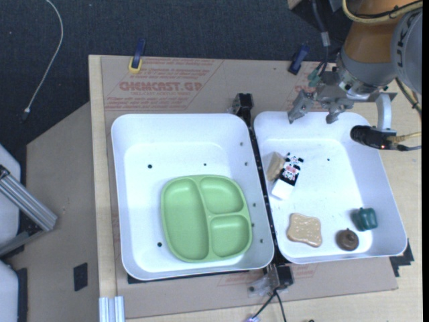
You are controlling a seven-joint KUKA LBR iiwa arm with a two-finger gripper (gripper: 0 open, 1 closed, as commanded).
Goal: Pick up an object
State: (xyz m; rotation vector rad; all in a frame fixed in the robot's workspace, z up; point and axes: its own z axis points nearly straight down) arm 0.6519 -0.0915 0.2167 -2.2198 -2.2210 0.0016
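Brown round piece [347,239], teal block [365,218] and tan toast [304,230] lie near in the right bin [375,180]; a cow-print carton [287,176] lies farther left. Left, a green divided plate [205,217] fills its bin [134,180]. Farthest, the tool [315,115] hovers, fingers spread wide, holding nothing.

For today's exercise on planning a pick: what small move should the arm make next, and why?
Probably lower the gripper toward the black-and-white carton. The gripper hangs open over the right bin's far edge with nothing between its fingers, and that carton lies nearest, just below it in the picture; the toast and chocolate donut lie farther off.
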